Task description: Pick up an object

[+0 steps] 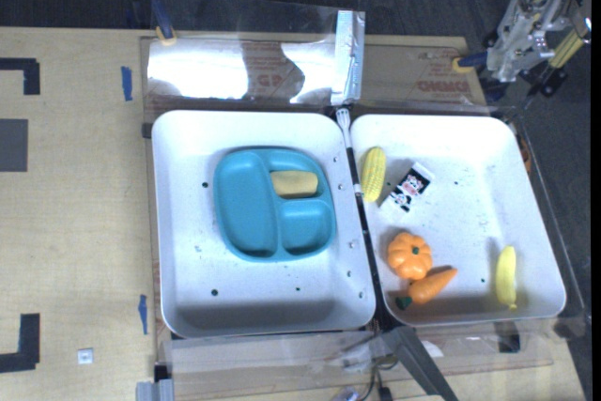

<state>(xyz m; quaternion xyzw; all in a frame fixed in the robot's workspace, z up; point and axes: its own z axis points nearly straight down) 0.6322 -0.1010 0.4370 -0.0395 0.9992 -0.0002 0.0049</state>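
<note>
Two shallow white bins sit side by side on the table (75, 202), and the right bin (470, 131) is taken as the landmark for all positions below. Inside it lie five loose items: a corn cob (374, 174) against its left wall, a small black-and-white packet (410, 187) just beside the cob, an orange pumpkin (409, 254) toward its near left, a carrot (430, 285) touching the pumpkin on the near side, and a yellow banana (506, 275) by its right wall. Left of the right bin, the left bin (178, 136) holds a blue divided tray (254, 211) with a yellow sponge-like block (295, 184) in its upper compartment.

The hand (526, 38) stands beyond the far right corner of the right bin, outside its rim and well apart from every item. Whether it is apart or together cannot be told at this angle; nothing is seen in its grip.

Assessment: the task is at its opening step, approach not yet made, no object selected by contact. The next move calls for travel over the right bin's rim and descent on a single item. The banana appears the clearest candidate, lying well apart from the others; the pumpkin and carrot touch, which risks a disturbed grasp.
</note>
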